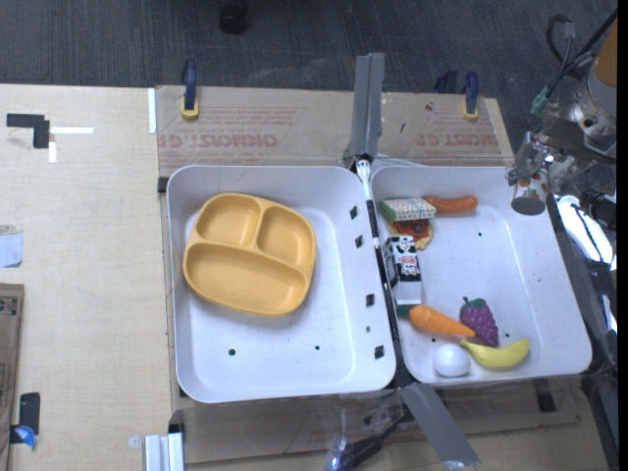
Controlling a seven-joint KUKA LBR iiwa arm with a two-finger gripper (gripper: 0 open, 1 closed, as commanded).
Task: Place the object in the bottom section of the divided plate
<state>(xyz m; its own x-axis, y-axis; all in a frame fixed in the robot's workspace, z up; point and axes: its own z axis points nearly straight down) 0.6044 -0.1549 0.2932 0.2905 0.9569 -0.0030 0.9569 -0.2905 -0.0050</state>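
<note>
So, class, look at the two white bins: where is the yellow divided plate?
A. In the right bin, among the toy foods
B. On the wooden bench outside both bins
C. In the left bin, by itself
C: the yellow divided plate lies in the left bin, while the toy foods such as the banana and carrot lie in the right bin.

Plate point(250, 253) in left bin point(285, 361); toy food in right bin point(535, 263): sausage point(449, 204) rear, carrot point(440, 321), grapes point(479, 316), banana point(497, 352), egg point(451, 360) front.

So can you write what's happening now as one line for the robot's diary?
gripper: above right bin's far right edge | holding: nothing seen | yellow plate: left bin | stage: pre-pick
</note>
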